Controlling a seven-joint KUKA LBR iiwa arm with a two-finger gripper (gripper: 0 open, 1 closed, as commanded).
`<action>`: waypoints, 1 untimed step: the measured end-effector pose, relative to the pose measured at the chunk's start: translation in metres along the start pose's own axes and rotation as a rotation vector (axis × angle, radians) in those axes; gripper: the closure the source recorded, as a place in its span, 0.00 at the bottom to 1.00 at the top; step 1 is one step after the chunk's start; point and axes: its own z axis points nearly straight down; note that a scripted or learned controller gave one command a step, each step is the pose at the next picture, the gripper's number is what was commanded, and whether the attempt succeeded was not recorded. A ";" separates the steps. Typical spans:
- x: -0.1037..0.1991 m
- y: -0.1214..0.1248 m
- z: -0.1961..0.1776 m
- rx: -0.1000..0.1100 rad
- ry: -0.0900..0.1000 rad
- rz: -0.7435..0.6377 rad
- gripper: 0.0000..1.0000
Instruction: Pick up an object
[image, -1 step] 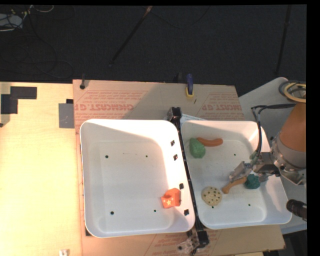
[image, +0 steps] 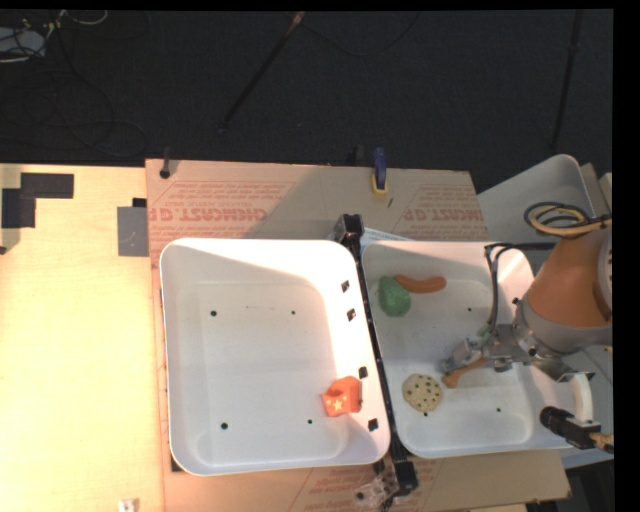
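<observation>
Gripper (image: 462, 362) hangs low in the right bin (image: 520, 432), its grip state unclear. A cookie (image: 423, 392) lies just beside it.

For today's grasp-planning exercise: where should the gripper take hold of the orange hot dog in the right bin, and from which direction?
Probably across the middle of the orange hot dog, coming straight down. It lies flat and long, so its narrow width suits the fingers; the green object crowds its left end.

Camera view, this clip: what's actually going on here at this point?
A grey arm with an orange band reaches in from the right over the right bin. Its gripper sits low in that bin, close to a brownish stick-shaped item and a round speckled cookie. A green lump and an orange sausage shape lie farther back. The left bin holds an orange block.
</observation>
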 end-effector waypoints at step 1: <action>0.061 0.055 -0.003 0.000 -0.007 -0.001 0.00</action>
